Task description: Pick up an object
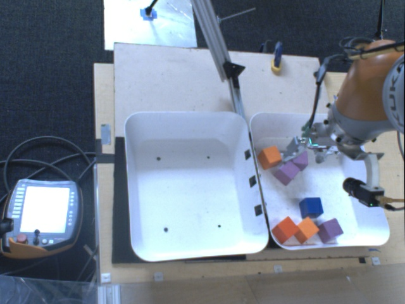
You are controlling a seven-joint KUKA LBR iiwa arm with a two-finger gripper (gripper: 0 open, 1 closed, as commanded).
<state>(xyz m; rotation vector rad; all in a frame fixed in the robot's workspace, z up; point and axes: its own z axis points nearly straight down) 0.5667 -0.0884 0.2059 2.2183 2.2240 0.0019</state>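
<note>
A grey-and-orange handheld control pendant (39,218) lies left of the pale wooden bench board (171,75), its black cable (44,147) looping above it; a yellow-and-blue clamp (277,59) grips the board's far edge.

Arm casing (397,84) — dark letters, cut off, unreadable.

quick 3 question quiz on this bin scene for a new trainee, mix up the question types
1. True or false: all the blocks lie in the right bin.
2. How many purple blocks are there?
3. The gripper hangs nearest: A) the blue block B) the purple pair C) the left bin

Key: 1 true; 2 three, counting the lone one; 3 B
</note>
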